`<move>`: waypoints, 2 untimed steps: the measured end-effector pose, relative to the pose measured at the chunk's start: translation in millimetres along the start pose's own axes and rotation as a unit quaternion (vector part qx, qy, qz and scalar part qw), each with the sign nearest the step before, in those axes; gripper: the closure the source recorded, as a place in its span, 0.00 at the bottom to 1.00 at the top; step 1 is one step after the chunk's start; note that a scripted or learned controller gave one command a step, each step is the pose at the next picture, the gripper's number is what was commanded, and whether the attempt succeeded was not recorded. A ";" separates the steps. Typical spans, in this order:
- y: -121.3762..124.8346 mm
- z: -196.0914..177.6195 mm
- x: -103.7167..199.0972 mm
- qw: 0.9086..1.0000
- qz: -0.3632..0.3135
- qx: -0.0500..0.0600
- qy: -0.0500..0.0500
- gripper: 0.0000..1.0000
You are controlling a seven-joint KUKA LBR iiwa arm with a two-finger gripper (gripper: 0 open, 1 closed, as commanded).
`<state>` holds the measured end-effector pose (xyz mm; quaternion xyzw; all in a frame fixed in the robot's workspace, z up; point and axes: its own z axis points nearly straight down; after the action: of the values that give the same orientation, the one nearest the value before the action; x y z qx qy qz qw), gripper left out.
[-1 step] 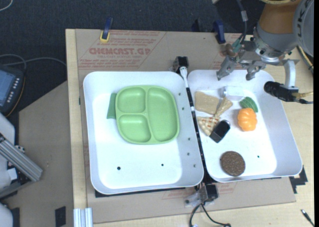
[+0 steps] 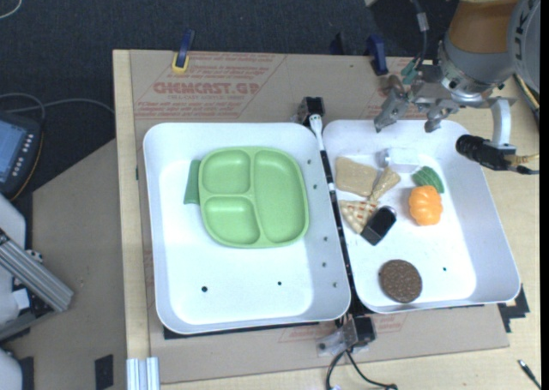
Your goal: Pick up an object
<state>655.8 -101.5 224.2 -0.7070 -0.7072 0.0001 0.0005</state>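
My gripper hangs over the far edge of the right bin, its two fingers spread open with nothing between them. Below it in that bin lie a tan cracker slab, a waffle-patterned wedge, a small black block, an orange fruit with a green piece behind it, and a round brown cookie near the front. A small pale object sits just in front of the gripper.
The left bin holds a green divided plate. A black divider rail runs between the bins. The grey and orange arm comes in from the upper right, with a black fitting over the right bin's far corner.
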 end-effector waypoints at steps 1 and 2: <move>-2.8 58.4 1.3 1.000 0.000 0.003 0.000 0.00; -10.5 116.5 -2.0 1.000 0.000 0.002 0.000 0.00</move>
<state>645.2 -103.5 107.7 -0.7072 -0.7070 0.0013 0.0016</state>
